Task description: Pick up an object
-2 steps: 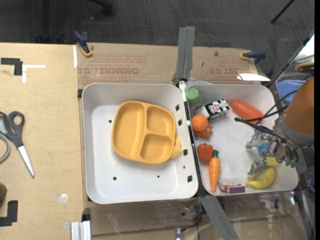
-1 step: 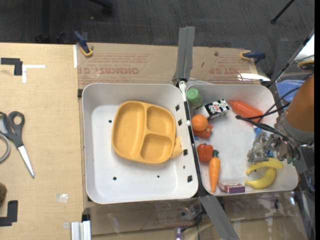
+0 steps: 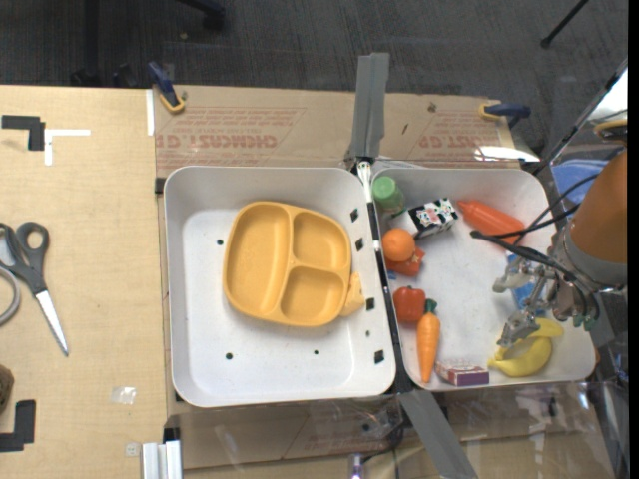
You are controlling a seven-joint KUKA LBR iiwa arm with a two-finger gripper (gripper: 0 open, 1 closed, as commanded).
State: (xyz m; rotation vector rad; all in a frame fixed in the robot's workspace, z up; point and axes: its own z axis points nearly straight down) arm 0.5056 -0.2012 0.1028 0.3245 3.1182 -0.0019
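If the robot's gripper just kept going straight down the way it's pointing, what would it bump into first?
Most likely the yellow toy banana at the right bin's near corner. The gripper hangs right over it, tips pointing down at its upper edge. How high it hangs is hard to judge from this slanted view.

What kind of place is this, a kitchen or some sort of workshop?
Most likely a robotics lab bench, not a kitchen: a robot arm reaches over two white bins of toy food such as a carrot, with scissors and taped cardboard nearby.
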